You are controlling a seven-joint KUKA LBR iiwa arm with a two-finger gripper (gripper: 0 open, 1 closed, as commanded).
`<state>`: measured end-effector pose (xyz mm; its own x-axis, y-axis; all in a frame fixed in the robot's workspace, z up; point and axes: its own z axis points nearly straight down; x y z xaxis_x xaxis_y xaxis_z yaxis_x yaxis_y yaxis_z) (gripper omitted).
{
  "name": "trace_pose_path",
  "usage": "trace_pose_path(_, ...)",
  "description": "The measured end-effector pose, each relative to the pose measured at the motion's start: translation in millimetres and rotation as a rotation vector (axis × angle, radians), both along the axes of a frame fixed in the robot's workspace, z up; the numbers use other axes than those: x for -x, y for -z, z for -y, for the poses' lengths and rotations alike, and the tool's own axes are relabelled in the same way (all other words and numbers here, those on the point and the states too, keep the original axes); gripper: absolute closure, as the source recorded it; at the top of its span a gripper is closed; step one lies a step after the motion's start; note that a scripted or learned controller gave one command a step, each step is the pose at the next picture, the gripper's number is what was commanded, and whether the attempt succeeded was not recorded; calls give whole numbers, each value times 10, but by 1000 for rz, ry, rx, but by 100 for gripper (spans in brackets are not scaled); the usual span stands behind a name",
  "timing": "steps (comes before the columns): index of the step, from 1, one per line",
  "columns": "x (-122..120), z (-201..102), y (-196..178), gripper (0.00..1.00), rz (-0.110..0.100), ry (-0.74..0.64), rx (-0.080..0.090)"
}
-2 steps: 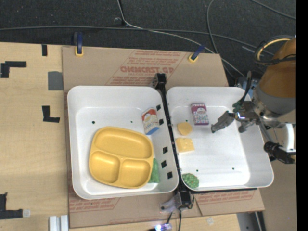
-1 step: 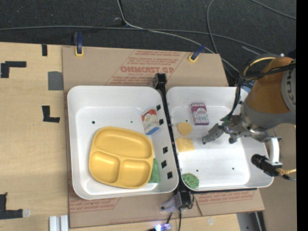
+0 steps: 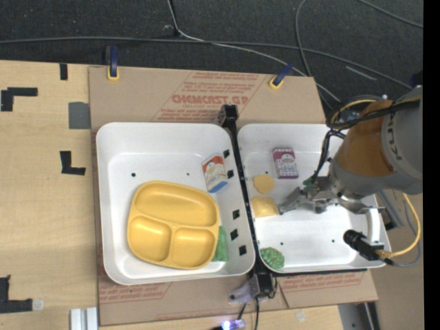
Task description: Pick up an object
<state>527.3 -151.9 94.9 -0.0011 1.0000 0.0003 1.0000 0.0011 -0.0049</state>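
Note:
My gripper [image 3: 282, 208] is low in the right bin [image 3: 323, 249], its tip pointing left. The tip is right next to a pale yellow block [image 3: 262, 207] that lies by the divider; I cannot tell if they touch. A round yellow piece [image 3: 263, 183] lies just beyond the block. A small purple and white box [image 3: 284, 163] sits farther back. A green knobbly object [image 3: 272, 257] is in the bin's near left corner. Nothing shows in the gripper's grasp.
The left bin [image 3: 113, 184] holds a large yellow divided tray [image 3: 172, 223], a small red, white and blue carton [image 3: 216, 172] near the divider, and a green item [image 3: 221, 245] wedged beside the tray. The grey arm [image 3: 375, 153] with its cables overhangs the right bin's right side.

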Motion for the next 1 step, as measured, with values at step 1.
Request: trace_pose_path(1,-2,-6,-125,100,1,0,-1)
